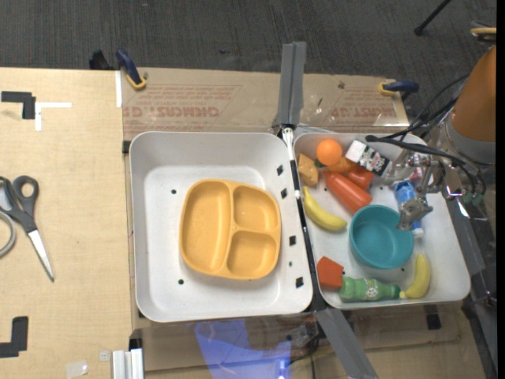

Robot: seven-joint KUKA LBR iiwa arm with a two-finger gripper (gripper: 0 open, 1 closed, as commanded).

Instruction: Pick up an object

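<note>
The right bin point(461, 279) holds several small objects: an orange ball point(329, 150), a banana point(323, 212), a red bottle-shaped piece point(348, 191), a teal bowl point(380, 236), a green bottle point(368, 290) lying flat, a red block point(329, 271), a second banana point(420, 278) and a white printed item point(368, 155). My gripper point(413, 210) hangs low over the bin's right half, just above the teal bowl's right rim and beside a small blue object point(405, 192). I see nothing held in it.
The left bin point(150, 235) carries a yellow divided plate point(231, 229). A grey bar point(291, 85) rises between the bins at the back. Scissors point(28, 219) lie on the wooden bench at far left. The arm's orange band point(480, 101) and cables stand at the right edge.
</note>
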